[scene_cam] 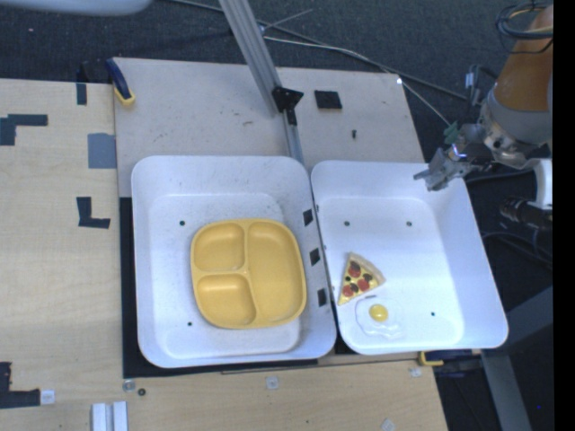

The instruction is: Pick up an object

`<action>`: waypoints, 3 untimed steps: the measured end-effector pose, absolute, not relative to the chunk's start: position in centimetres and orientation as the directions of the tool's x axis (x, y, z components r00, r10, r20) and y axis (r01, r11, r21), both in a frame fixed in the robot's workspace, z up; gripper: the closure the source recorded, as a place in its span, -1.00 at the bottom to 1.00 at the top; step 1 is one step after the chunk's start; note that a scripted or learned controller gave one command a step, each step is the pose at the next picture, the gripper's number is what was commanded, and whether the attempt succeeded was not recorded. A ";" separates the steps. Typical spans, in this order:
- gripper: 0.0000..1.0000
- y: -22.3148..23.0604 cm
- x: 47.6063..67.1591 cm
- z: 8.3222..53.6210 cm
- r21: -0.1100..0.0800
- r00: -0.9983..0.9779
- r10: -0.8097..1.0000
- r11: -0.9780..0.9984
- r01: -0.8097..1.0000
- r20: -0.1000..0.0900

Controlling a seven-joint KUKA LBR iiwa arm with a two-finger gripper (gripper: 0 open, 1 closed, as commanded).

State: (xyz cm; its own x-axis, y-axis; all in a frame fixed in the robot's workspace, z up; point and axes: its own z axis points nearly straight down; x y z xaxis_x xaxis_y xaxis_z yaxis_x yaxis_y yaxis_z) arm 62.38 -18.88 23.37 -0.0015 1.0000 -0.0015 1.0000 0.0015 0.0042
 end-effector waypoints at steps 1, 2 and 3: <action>1.00 -18.8 62.4 26.8 0.002 -0.002 1.000 0.002 1.000 -0.001; 1.00 -13.6 61.5 26.4 -0.002 -0.005 1.000 0.005 1.000 0.001; 1.00 -8.6 61.0 24.9 -0.003 -0.005 1.000 0.005 1.000 0.001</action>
State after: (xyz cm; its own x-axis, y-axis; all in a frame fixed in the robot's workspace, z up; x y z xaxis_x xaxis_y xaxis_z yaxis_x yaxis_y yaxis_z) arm 60.95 -8.57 24.94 -0.0053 1.0000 0.0006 1.0000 0.0053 -0.0026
